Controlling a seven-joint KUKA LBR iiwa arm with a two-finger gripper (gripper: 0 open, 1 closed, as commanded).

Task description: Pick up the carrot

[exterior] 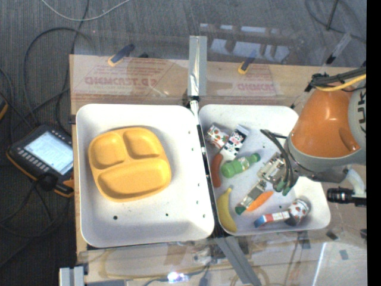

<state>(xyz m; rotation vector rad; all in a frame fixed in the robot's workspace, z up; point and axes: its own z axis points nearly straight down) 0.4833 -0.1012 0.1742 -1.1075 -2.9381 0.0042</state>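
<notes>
Where the bench carries two white bins side by side, begins with the biggest thing: grey arm (pixel 324 130) with its orange band, reaching in from the right over the right bin (pixel 280 115). Beside that, left bin (pixel 83 159), bearing a yellow divided plate (pixel 130 162) and well apart from the work.

Below the wrist, gripper (pixel 265 180), low over the middle of the right bin and slanting toward the near left. Cannot tell whether wide or narrow: too small and too tangled with cables at this slant. Nothing seen held in it.

Then the clutter. Banana (pixel 225 210) along the bin's left wall; green bottle (pixel 238 165) just to the gripper's left.

Smallest and most to the point: carrot (pixel 260 201), in the right bin toward its near edge, just beside the gripper's tip on the near side, perhaps touching it. Long axis slanted, green top (pixel 241 208) at the near left, orange end toward the far right, roughly parallel to the gripper's own slant.

Judged from that: calls for only a small shift toward the near edge and a short drop, closing across the slant rather than along it.
</notes>
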